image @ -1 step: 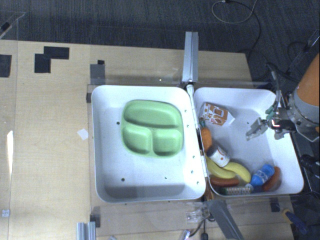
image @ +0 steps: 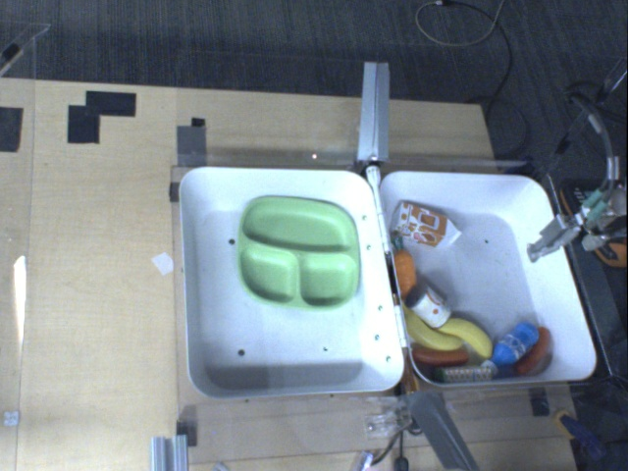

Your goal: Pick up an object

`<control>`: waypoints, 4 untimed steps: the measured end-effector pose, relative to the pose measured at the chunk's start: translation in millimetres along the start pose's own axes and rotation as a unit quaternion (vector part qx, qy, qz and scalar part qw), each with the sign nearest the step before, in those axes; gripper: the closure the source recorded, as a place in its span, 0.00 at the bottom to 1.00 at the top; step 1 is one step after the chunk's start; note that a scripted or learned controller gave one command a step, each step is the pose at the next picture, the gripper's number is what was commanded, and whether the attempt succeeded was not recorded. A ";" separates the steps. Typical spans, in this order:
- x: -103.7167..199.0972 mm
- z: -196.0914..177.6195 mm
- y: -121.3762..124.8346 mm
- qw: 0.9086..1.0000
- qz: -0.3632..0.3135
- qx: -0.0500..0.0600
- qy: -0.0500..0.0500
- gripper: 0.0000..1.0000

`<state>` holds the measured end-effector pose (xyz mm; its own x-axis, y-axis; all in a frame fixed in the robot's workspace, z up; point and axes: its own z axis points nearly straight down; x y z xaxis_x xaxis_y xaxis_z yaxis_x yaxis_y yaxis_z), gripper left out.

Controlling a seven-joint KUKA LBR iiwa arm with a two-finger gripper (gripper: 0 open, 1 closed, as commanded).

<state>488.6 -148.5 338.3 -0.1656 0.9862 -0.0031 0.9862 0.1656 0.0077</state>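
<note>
Sitting over the right bin's [image: 510, 199] outer rim, the gripper [image: 561, 234] (whether clenched or released I cannot tell) has the pile along the lower wall down and leftward, the banana [image: 453, 336] lying crosswise beside the blue bottle [image: 514, 344].

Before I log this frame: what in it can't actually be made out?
- End effector, camera view: at the right edge, small and blurred, arm cut off.
- Dark item under the banana, right bin: mostly covered, identity unclear.
- Blue object: too small to identify.
- Carton print: illegible.
- Green tray underside in the left bin: hidden.
</note>
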 end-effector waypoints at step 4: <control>-62.7 250.7 96.5 0.995 0.095 -0.002 0.000 0.00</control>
<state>596.2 -194.8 88.5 0.0241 0.9997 -0.0020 0.9996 -0.0241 0.0120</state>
